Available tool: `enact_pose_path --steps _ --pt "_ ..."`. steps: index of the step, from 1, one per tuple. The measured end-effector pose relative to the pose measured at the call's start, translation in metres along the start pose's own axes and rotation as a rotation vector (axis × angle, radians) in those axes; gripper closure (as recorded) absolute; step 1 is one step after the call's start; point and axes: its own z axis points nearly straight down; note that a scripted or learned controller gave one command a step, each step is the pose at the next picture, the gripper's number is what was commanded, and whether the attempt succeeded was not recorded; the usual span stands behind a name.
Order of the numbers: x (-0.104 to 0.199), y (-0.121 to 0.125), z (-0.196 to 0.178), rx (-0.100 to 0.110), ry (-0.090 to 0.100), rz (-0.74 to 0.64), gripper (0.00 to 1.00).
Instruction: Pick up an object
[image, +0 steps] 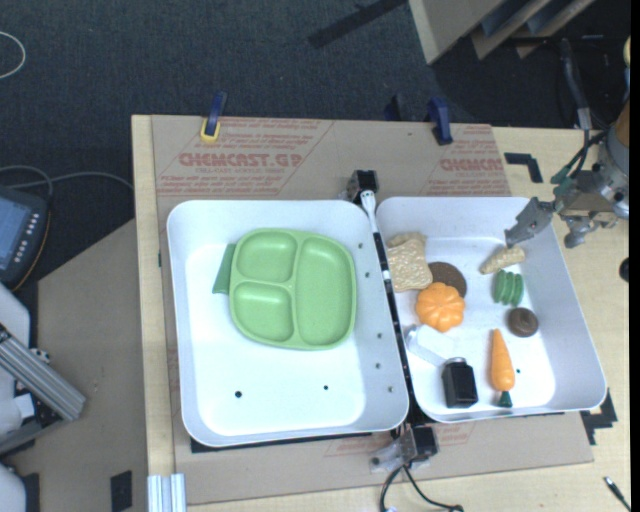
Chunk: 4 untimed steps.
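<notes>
A: Which piece is the arm after?

B: My guess is the pale beige lumpy toy (503, 259) lying at the far side of the right white bin (572, 300). The two-finger gripper (545, 220) hangs just beyond it, near the bin's far right corner, one grey finger slanting down toward the toy.

A: Is it holding anything?

B: Nothing sits between its fingers. They look spread apart, one to the left and one to the right, with empty space between.

A: What could go wrong?

B: The toy is small and low, so the fingers may close above it or nudge it aside. The green ridged toy vegetable (508, 288) lies just near of it and could be caught instead. The bin wall is close too, and a finger might strike it.

A: And around that?

B: An orange toy pumpkin (441, 306), an orange toy carrot (501, 362), a small black block (459, 383) and a tan cracker-like square (407, 262) share that bin. The left white bin (200, 300) holds a light green divided plate (294, 288). Both rest on a brown printed board (250, 155) clamped to a pale bench, with dark carpet beyond.
</notes>
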Motion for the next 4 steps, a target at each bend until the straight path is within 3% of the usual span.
enact_pose_path --steps 1,4 --pt "0.000 0.002 -0.007 -0.013 -0.003 -0.003 0.00" --pt "-0.002 -0.022 0.159 -0.006 0.000 -0.001 0.00"
